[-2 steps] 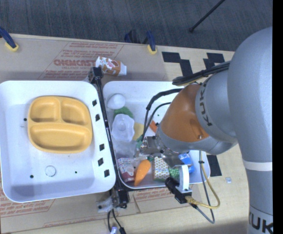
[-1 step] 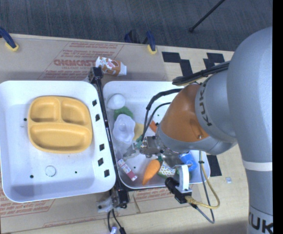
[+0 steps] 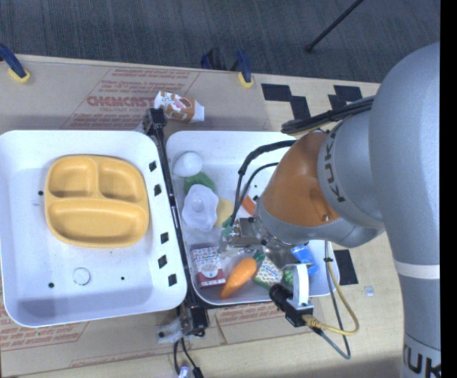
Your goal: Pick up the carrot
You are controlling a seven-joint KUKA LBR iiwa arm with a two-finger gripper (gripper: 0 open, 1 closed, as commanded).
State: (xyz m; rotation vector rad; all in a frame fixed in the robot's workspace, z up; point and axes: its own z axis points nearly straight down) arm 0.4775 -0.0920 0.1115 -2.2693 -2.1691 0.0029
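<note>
Carrot [image 3: 239, 276] lies in the right bin [image 3: 213, 142], near its front edge, tilted so that its thick orange end points up and to the right and its thin end down and to the left. It rests just beside a small red and white packet [image 3: 206, 263] on its left, and a green and white wrapper [image 3: 269, 272] sits just to its right.

I reach in from the right, my grey body filling that side, and my orange band [image 3: 295, 191] hangs over the middle of the right bin. My wrist bends down toward the bin's front half, so my gripper [image 3: 244, 242] sits just above the carrot's thick end, among the clutter. From this angle my own wrist covers it, and I cannot tell whether it is spread or closed, nor whether it touches the carrot.

Farther back in the same bin lie a white round object [image 3: 187, 164], a green item [image 3: 201, 181] and a clear plastic piece [image 3: 200, 207]. The left bin [image 3: 24, 290] bears a yellow divided tray [image 3: 96, 200]. A small brown and white pack [image 3: 178, 107] lies on the cardboard behind the bins.
</note>
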